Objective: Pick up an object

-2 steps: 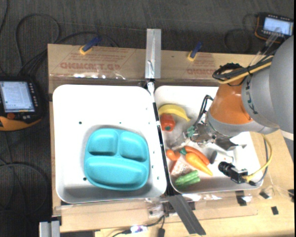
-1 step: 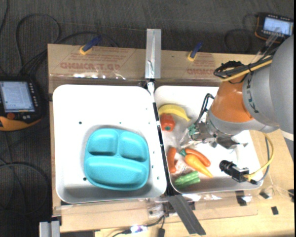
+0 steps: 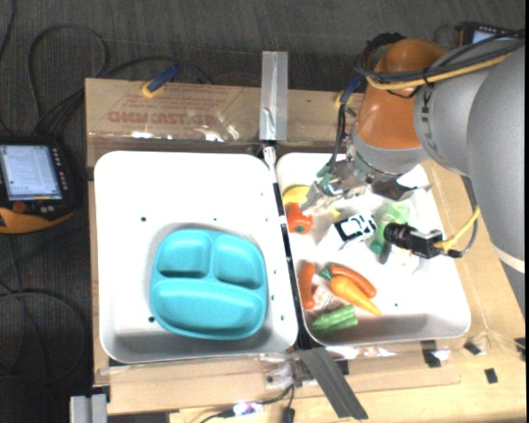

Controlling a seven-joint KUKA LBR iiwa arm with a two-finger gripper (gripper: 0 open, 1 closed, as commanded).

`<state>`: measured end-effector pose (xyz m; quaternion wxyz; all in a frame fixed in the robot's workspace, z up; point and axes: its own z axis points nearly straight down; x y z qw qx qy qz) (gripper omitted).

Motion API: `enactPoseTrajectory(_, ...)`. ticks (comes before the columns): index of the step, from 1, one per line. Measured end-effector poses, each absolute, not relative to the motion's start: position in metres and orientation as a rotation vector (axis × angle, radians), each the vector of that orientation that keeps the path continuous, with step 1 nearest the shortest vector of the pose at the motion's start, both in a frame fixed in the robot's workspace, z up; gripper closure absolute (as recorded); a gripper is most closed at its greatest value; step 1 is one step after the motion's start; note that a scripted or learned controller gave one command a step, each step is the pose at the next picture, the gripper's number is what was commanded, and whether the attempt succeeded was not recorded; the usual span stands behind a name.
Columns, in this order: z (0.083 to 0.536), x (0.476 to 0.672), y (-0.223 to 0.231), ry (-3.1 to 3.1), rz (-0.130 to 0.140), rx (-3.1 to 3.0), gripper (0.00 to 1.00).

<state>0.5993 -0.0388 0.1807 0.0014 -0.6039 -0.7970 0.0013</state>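
The right bin [image 3: 450,311] holds several toy foods. A yellow piece [image 3: 293,192] and a red-orange piece [image 3: 299,222] lie by its left wall. An orange carrot [image 3: 353,283] and a green pepper-like piece [image 3: 335,319] lie near its front, with a reddish piece [image 3: 307,285] beside them. A black-and-white object [image 3: 355,227] and a green piece [image 3: 394,211] sit mid-bin. My gripper [image 3: 326,189] hangs low over the bin's back left, just right of the yellow piece. I see nothing held in it.
The left bin [image 3: 123,192] holds a blue divided plate [image 3: 210,280]. A metal post [image 3: 274,95] stands behind the wall between the bins. The grey arm [image 3: 485,104] covers the right bin's back right corner. A pendant [image 3: 25,179] lies at the far left.
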Motion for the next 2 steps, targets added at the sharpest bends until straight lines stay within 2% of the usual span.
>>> enactPoseTrajectory(1,0.181,0.575,-0.005,-2.655,0.005,-1.674,1.00)
enactPoseTrajectory(2,0.197,0.645,0.041,-2.780,0.005,-1.459,1.00)
